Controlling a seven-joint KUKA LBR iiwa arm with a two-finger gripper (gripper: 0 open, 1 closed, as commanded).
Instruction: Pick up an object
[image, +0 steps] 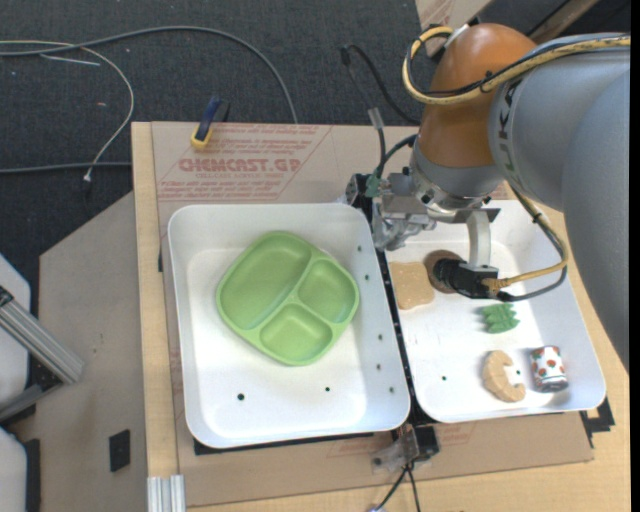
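Observation:
My gripper (402, 230) hangs low over the far left corner of the right bin (570, 300), just beyond a flat tan slice of toast (410, 286). A dark round object (450, 273) lies right of the toast, partly under the arm's cable. Further toward the front lie a small green leafy toy (498, 318), a tan bitten ring-shaped piece (503, 377) and a small red and white can (547, 368). The arm's orange band and grey body cover the far part of the right bin.
The left bin (200, 380) holds a green divided plate (288, 297). Between the bins runs a raised white rim (385, 330). Cardboard lies under both bins, and a blue and yellow clip (208, 121) sits at its far edge.

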